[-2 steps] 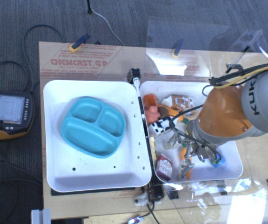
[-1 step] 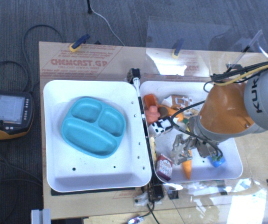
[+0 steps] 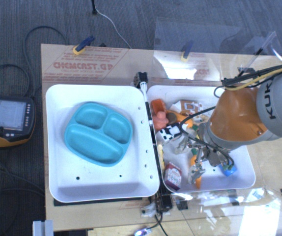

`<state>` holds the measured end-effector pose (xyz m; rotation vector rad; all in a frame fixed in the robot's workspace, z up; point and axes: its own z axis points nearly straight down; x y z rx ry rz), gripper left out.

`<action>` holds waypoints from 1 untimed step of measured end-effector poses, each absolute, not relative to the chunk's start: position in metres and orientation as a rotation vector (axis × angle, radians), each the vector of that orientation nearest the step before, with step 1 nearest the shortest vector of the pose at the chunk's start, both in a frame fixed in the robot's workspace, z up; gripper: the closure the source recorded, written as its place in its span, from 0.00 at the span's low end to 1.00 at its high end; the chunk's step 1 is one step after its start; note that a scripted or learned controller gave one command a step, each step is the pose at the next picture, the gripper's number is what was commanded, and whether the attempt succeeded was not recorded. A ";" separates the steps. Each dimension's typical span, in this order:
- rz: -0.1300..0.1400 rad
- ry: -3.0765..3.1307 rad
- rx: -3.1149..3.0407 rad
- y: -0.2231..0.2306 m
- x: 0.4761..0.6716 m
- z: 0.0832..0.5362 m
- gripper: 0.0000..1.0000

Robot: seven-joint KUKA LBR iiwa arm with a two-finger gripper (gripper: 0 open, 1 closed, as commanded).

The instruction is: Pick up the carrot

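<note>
The surface [image 3: 82, 63] is a brown board and it carries two white bins side by side. The left bin [image 3: 62, 181] lies well to the left of the fingers and holds a blue divided plate [image 3: 98, 133]. The right bin [image 3: 246, 176] is the one where the fingers are, and it is crowded with small toy things.

The arm [image 3: 239, 117], grey with an orange band, reaches in from the right and covers much of this bin. Its gripper [image 3: 198, 168] points down into the lower middle of the bin. The fingers [image 3: 196, 171] look narrow, with something orange between them, but I cannot tell if they really hold it.

The carrot [image 3: 196, 180] seems to be this thin orange piece, just at and under the fingertips. A dark red packet [image 3: 173, 175] lies just left of the fingers. A small blue thing [image 3: 228, 169] lies near on their right. A black and white piece [image 3: 169, 132] is up and left of them.
</note>
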<state>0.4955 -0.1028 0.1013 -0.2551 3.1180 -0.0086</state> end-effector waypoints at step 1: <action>-0.013 3.117 -0.255 -0.103 0.496 0.111 1.00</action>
